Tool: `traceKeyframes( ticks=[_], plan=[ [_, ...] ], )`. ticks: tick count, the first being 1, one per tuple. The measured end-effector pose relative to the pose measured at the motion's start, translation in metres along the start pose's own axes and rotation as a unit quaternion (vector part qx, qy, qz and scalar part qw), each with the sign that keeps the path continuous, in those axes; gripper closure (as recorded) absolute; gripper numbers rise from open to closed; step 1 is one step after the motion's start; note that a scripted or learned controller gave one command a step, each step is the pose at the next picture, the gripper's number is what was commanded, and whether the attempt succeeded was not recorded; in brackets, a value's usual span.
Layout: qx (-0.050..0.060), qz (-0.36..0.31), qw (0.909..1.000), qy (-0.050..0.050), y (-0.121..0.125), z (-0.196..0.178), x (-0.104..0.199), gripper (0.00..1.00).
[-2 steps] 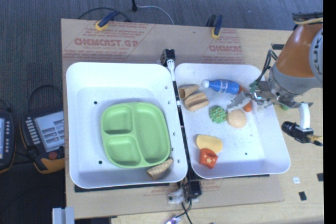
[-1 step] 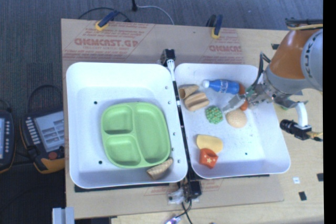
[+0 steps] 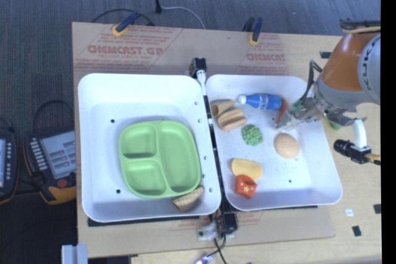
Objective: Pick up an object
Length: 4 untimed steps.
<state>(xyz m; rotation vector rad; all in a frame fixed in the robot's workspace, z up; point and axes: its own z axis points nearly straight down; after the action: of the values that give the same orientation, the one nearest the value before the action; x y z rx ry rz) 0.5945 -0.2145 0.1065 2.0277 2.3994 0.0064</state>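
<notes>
The right bin (image 3: 322,188) holds several toy foods: a hot dog bun (image 3: 229,116), a blue bottle (image 3: 261,101), a green ball (image 3: 252,134), a tan round bun (image 3: 286,145), a yellow piece (image 3: 246,167) and a red pepper (image 3: 245,186). A thin orange carrot-like stick (image 3: 283,110) lies just right of the bottle. My gripper (image 3: 291,119) hangs low over the right bin's upper right part, beside the orange stick and just above the tan bun. Nothing is visibly held in it.
The left bin (image 3: 99,102) holds a green divided plate (image 3: 161,157) and a bread piece (image 3: 189,199) at its front right corner. The raised divider (image 3: 207,120) between the bins runs left of the hot dog bun. Clamps and cables sit on the bench's far edge.
</notes>
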Motion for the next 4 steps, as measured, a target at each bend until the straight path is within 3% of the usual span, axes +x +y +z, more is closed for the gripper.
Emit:
traceKeyframes(
  ticks=[1, 2, 3, 4],
  plan=[
    [0.001, -0.001, 1.0, 0.003, 0.001, 0.0, 0.003, 0.0],
    [-0.002, 0.057, 0.9984, -0.004, 0.049, 0.018, 0.073, 0.0],
    [0.026, 0.038, 0.999, 0.0, 0.078, 0.021, 0.065, 0.0],
    [0.015, -0.092, 0.9956, 0.004, 0.076, 0.021, 0.03, 0.0]
  ],
)
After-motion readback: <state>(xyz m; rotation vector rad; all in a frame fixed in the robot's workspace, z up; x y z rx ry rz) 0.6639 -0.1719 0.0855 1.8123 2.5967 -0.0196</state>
